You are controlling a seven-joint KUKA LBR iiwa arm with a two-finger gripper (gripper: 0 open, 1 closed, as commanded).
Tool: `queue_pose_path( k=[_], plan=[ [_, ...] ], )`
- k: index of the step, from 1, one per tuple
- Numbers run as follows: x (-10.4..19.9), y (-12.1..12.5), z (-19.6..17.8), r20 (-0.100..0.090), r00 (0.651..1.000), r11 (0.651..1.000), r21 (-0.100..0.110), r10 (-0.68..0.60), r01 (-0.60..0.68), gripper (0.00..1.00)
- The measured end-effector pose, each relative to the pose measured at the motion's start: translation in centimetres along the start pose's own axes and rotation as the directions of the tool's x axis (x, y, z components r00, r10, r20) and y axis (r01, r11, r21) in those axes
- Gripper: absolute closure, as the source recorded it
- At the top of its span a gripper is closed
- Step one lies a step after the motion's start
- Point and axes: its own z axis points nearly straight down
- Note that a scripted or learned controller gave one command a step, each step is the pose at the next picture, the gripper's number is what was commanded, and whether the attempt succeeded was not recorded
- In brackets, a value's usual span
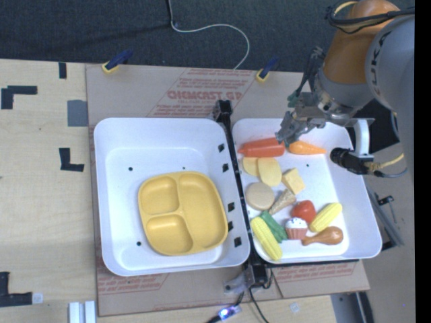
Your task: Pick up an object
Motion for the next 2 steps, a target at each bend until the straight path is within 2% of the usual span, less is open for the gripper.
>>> queue_pose_path(
  k=[1, 2],
  plan=[
    [0.6, 0.2, 0.1, 0.001, 1.000, 1.000, 0.002, 0.005, -0.005, 1.00],
    [0.9, -0.9, 0.6, 0.002, 1.000, 1.000, 0.004, 0.007, -0.007, 1.00]
  ],
)
